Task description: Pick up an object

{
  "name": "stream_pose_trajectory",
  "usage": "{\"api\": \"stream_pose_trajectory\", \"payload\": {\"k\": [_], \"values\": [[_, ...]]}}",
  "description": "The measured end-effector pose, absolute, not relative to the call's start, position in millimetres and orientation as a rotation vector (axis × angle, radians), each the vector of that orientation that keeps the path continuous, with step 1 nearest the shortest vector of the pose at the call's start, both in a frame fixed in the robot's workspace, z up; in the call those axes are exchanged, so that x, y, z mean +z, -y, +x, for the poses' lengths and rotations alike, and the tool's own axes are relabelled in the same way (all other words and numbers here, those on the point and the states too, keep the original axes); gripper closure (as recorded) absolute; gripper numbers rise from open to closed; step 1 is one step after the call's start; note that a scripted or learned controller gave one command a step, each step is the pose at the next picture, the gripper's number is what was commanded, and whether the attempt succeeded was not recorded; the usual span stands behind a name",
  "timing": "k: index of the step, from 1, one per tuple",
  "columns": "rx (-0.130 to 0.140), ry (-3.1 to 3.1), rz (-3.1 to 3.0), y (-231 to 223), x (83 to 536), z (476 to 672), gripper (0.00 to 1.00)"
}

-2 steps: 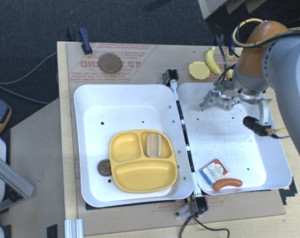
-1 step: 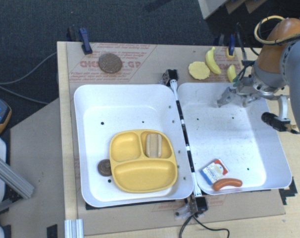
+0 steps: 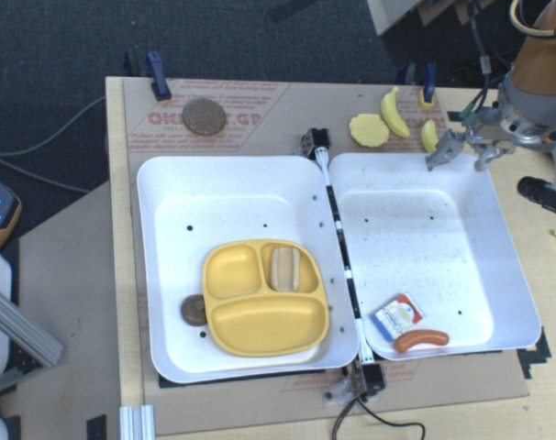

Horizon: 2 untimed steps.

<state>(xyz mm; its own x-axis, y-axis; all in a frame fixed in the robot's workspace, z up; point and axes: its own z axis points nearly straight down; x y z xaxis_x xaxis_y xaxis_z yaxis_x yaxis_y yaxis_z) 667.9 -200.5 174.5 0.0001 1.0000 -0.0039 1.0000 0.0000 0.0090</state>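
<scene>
My gripper (image 3: pixel 464 152) hangs over the far right corner of the right bin (image 3: pixel 498 246), its two fingers spread open with nothing between them. Down at that bin's near edge lie a small blue, red and white packet (image 3: pixel 397 317) and a reddish sausage (image 3: pixel 422 340), both far from the gripper. The left bin (image 3: pixel 168 209) holds a yellow divided plate (image 3: pixel 260 324) with a beige piece (image 3: pixel 284 269) in its upper right compartment. A brown round cookie (image 3: pixel 194 310) lies against the plate's left side.
On the board behind the bins lie a brown disc (image 3: pixel 204 115), a yellow round piece (image 3: pixel 370 130), a banana (image 3: pixel 394 113) and a small yellow piece (image 3: pixel 428 136) close to the gripper. Blue clamps (image 3: pixel 156 74) grip the board's far edge.
</scene>
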Motion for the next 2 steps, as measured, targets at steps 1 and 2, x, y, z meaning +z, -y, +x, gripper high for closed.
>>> {"api": "stream_pose_trajectory", "payload": {"k": [1, 2], "values": [[-0.003, -2.226, 2.222, 193, 81, 665.9, 0.00], [-0.003, -2.222, 2.225, 198, 85, 632.8, 0.00]]}}
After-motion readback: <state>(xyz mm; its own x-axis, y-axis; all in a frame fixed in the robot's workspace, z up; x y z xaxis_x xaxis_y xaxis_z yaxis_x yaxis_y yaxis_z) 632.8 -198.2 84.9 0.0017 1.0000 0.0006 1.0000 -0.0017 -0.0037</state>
